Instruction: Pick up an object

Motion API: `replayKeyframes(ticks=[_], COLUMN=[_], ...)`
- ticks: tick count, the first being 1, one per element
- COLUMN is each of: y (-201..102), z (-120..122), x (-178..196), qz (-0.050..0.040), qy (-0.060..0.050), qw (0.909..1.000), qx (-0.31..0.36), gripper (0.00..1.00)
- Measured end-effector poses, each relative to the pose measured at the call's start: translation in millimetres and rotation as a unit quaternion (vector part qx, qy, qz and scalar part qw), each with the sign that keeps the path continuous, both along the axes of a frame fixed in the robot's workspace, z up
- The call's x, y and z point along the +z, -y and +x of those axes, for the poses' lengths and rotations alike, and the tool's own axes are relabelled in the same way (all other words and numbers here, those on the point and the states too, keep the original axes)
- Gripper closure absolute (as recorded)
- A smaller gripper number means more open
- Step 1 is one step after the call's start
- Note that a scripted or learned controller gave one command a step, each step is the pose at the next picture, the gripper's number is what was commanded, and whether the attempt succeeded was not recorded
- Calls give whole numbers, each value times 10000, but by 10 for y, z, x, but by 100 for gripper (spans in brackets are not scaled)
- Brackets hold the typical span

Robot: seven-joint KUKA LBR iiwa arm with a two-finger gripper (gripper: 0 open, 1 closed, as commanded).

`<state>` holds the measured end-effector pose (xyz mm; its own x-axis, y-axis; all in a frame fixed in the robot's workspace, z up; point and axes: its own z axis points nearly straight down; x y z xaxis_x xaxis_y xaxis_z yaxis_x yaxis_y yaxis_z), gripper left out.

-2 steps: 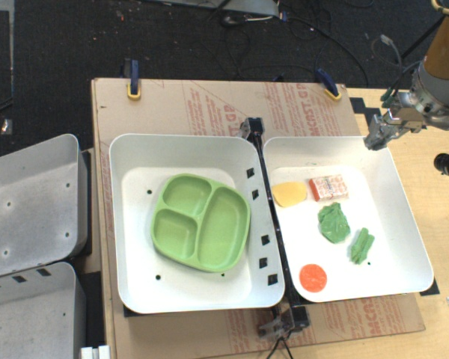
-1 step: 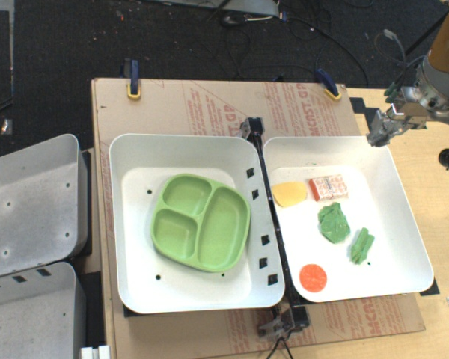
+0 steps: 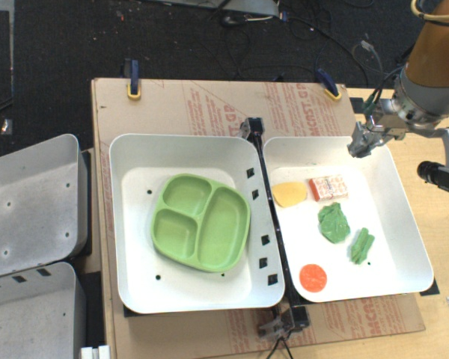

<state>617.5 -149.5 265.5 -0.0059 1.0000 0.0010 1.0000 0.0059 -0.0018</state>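
1. Bench [image 3: 209,103]: brown board, clamped at the far edge, bearing two shallow white bins side by side.
2. Left bin [image 3: 135,275]: holds a green divided plate [image 3: 202,221], three compartments, nothing in them.
3. Right bin [image 3: 400,200]: holds all five loose candidates for the pick.
4. Arm [image 3: 434,58]: enters from the right, orange band above the wrist, poised over the far right corner of the right bin.
5. Gripper [image 3: 361,145]: hangs near the far rim of the right bin, apart from every object; nothing visible between its tips. Open or closed: cannot tell at this size and angle.
6. Green leafy piece [image 3: 334,223]: mid-bin, lying flat.
7. Yellow piece [image 3: 289,194]: near the divider side, just beside the small box.
8. Small red-and-white box [image 3: 328,188]: nearest object to the gripper.
9. Orange round piece [image 3: 313,277]: near front rim.
10. Small green pod-like piece [image 3: 361,246]: just right of the leafy piece.
11. Progress, judged: nothing lifted yet; target choice, descent, closing and lift all left to do.
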Motion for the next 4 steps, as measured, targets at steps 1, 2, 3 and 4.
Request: replayKeyframes(ticks=[1,2,3,4], y=[-571,-1005,-1489,-2008], z=[-231,-481,-608,-911], x=[-61,-38,-189,-340], qz=[5,1,4,5], qy=[-1,-3,-6,-14], qw=[10000,10000,10000,10000], qx=[9,3,6,11], gripper=[100,100,100,100])
